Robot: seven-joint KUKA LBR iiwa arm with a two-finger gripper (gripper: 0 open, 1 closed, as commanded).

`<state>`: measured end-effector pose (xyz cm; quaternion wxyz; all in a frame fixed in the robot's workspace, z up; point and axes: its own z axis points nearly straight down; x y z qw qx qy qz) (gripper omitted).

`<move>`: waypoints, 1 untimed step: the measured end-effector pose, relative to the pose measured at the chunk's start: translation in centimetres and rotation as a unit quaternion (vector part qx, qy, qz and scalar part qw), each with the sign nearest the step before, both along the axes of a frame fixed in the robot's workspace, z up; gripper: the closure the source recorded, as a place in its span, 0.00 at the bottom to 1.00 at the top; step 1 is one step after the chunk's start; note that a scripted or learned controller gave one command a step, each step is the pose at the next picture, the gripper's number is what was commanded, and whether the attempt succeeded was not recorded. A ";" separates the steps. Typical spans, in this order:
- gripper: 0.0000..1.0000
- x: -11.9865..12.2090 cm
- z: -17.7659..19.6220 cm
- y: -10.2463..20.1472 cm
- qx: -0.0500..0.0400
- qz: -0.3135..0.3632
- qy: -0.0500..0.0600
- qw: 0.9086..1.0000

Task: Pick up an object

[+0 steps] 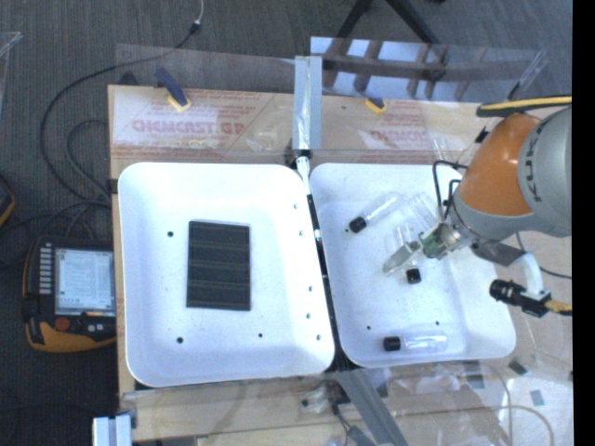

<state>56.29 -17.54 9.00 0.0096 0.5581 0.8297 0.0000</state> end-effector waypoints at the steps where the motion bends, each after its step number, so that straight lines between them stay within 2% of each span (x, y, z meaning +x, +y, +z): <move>1: 0.00 2.4 0.0 2.3 0.001 0.026 0.002 1.000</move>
